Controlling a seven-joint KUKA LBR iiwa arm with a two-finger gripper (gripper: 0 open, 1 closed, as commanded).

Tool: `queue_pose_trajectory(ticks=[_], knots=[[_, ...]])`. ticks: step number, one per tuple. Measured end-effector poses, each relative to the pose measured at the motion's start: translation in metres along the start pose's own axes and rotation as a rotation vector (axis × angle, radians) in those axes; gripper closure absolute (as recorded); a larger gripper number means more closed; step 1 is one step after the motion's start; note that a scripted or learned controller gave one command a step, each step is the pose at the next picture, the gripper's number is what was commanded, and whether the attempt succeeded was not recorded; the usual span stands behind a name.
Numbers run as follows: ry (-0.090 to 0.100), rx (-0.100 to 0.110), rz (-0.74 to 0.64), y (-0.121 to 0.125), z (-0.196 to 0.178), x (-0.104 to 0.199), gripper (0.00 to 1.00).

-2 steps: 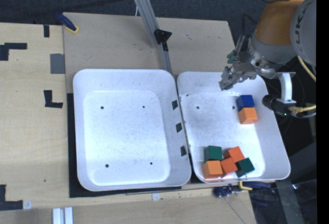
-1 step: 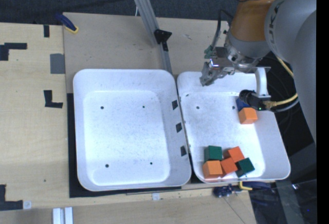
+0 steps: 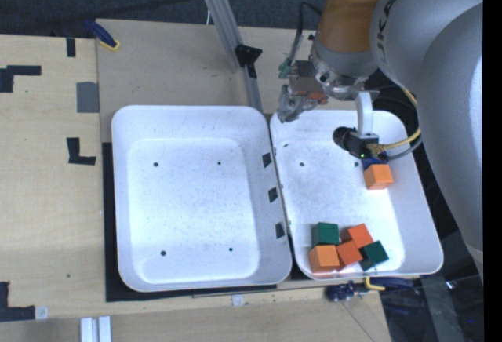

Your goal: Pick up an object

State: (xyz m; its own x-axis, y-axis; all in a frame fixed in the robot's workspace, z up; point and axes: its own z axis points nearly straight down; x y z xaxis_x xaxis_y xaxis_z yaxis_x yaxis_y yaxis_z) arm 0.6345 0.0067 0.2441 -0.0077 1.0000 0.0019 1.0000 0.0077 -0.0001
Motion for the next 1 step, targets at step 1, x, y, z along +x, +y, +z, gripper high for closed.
queue_pose_trajectory(ticks=[1], knots=[[0.000,0.000,0.000,0.0160,-0.0011,0.0604,1.00]])
